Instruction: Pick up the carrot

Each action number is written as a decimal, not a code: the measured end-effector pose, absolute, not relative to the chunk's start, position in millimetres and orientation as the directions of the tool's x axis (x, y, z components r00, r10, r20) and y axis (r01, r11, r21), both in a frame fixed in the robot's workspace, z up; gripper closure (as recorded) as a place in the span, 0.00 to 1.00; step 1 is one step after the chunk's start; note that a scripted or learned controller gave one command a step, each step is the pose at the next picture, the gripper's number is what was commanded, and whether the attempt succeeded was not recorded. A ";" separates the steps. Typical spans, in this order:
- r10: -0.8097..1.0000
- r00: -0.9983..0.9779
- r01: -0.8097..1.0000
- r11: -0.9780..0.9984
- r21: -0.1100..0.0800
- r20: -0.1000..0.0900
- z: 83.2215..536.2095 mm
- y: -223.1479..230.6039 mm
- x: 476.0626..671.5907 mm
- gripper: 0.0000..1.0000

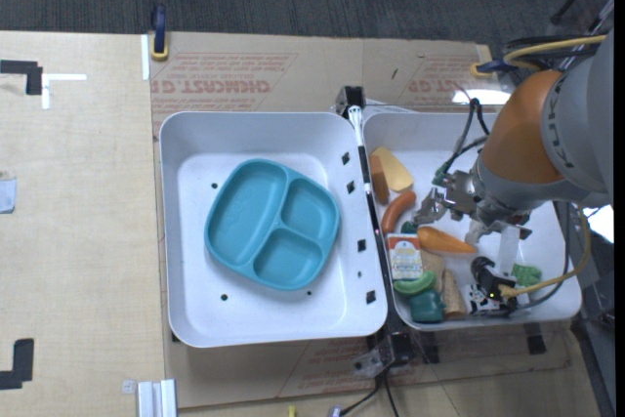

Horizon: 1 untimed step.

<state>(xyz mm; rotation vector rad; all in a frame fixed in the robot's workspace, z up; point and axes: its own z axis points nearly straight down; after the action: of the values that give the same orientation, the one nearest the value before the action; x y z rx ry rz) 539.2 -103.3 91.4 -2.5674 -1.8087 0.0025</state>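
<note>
Dark carpet runs behind a cardboard-covered bench (322, 73) that bears two shallow white bins side by side. Sitting in the left bin (186, 239) is a teal divided plate (272, 224), roughly at its middle. Crowded against the left wall of the right bin (552, 308) are toy foods: a yellow cheese wedge (391, 173) toward the far edge, a red-orange sausage (397, 208) below it, a small printed packet (404, 259), and green pieces (423, 300) near the near-left corner.

Just right of the packet, about mid-bin, the carrot (444, 240) lies on its side, its tapered tip pointing toward the right wall. It looks like a light, rigid plastic toy with a smooth, possibly slippery skin; the thicker left half seems the better place to pinch, across its width, since the taper could squirt out.

Hanging directly over the carrot's far side is the gripper (451, 202), very near or touching it. Whether it is spread or closed cannot be told from this angle, and nothing can be seen held by it.
</note>
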 end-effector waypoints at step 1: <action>0.939 0.345 0.939 -0.345 -0.001 0.000 91.4 -130.7 477.9 0.00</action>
<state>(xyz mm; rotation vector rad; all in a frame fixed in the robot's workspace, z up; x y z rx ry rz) 477.9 -130.7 91.4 -2.5755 -1.7975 0.0013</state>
